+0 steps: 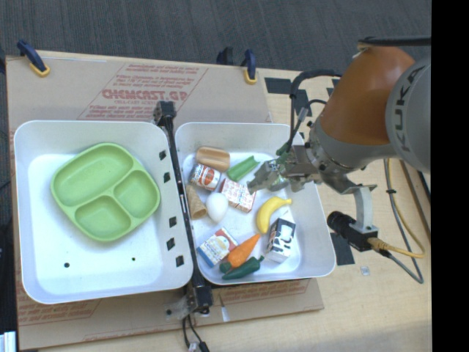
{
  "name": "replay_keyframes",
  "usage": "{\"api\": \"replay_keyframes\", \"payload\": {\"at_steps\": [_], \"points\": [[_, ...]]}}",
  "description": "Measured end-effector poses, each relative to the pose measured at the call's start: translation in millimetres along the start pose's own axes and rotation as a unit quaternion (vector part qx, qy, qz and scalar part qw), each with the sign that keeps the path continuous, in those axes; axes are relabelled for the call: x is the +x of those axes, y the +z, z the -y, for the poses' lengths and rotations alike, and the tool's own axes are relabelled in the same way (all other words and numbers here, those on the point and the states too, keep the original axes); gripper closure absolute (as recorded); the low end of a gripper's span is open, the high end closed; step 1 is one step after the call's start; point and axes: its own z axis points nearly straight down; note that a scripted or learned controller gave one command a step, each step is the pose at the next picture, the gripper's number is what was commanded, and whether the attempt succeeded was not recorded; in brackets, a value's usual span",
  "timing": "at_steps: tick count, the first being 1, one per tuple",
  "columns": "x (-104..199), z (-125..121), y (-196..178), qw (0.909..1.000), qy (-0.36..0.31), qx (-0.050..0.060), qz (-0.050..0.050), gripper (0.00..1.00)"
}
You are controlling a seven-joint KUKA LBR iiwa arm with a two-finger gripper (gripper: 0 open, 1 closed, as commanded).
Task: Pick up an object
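Observation:
My gripper (265, 177) hangs over the right white bin (316, 218), reaching in from the right, open with nothing between its fingers. It is just above a yellow banana (269, 212) and right of a green pod (242, 168). Around them lie a bread roll (212, 156), a small can (206, 177), a red-and-white packet (237, 195), a white egg (217, 207), a milk carton (281, 239), a carrot (244, 251), a dark green vegetable (242, 268) and a small box (215, 246).
The left white bin (29, 233) holds a green divided plate (106, 191). A black divider (174, 189) runs between the bins. Cardboard (139, 90) lies under both, held by blue clamps (33, 57). Cables (388, 249) trail at the right.

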Motion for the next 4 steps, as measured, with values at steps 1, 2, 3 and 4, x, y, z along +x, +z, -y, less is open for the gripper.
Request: {"api": "replay_keyframes", "payload": {"at_steps": [1,2,3,4], "points": [[0.0,0.0,0.0,1.0,0.0,0.0,0.0,0.0],[0.0,0.0,0.0,1.0,0.0,0.0,0.0,0.0],[0.0,0.0,0.0,1.0,0.0,0.0,0.0,0.0],[0.0,0.0,0.0,1.0,0.0,0.0,0.0,0.0]]}}
